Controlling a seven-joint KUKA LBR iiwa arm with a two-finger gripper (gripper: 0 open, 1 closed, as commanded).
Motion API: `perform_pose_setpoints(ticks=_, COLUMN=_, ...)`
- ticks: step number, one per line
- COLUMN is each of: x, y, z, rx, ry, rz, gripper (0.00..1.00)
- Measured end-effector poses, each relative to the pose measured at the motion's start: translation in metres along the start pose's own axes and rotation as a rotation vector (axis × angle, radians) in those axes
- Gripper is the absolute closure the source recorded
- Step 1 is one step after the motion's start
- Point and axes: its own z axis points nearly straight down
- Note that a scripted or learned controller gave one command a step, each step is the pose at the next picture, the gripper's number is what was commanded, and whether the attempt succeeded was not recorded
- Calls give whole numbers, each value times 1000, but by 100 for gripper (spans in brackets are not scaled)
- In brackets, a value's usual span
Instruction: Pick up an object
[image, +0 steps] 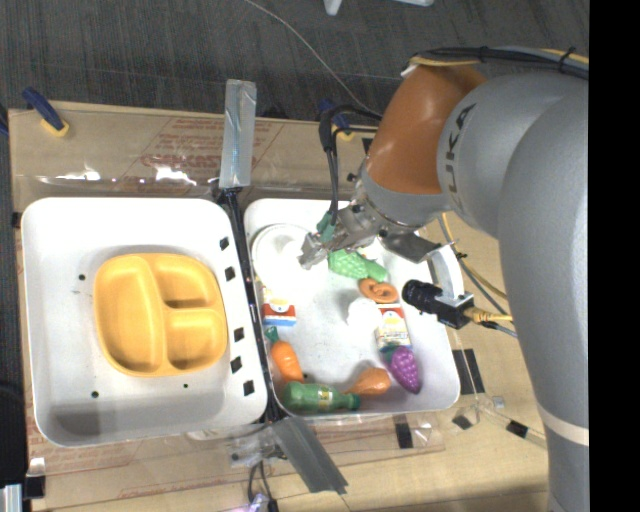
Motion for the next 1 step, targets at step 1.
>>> perform_pose_setpoints(ticks=1, x=-51, y=48, z=-58, rx=4, ry=0, rz=27, gripper=100)
